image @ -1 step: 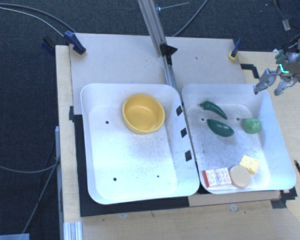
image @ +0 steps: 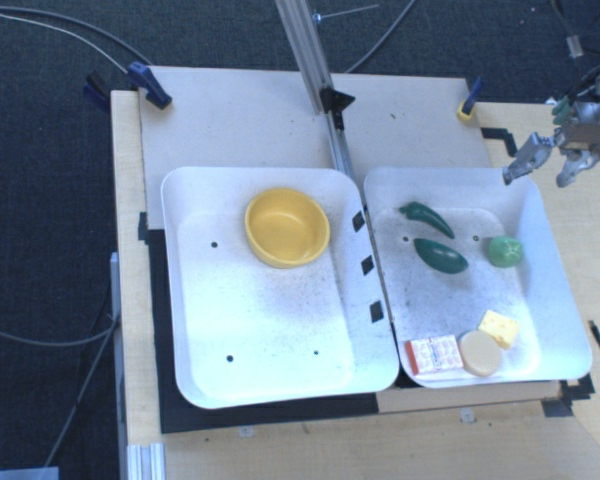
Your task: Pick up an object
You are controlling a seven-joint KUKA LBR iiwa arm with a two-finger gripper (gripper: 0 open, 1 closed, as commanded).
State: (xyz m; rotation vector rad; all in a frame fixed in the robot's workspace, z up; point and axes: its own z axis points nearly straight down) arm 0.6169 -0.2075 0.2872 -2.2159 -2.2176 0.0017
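My gripper (image: 546, 165) hangs at the right edge of the view, just past the far right corner of the right bin (image: 552, 258). Its two fingers stand apart with nothing between them. In the right bin lie a dark green pepper (image: 427, 217), a dark green oval vegetable (image: 441, 257), a light green ball (image: 504, 252), a yellow cheese wedge (image: 498, 327), a tan round disc (image: 480, 353) and a red-and-white packet (image: 435, 354). A yellow bowl (image: 287, 227) sits in the left bin (image: 195, 298), toward its far side.
A slanted metal pole (image: 305, 43) runs down to the divide between the bins. Blue (image: 150, 84) and yellow (image: 468, 105) clamps hold the white board at its far corners. Cables trail over the dark floor.
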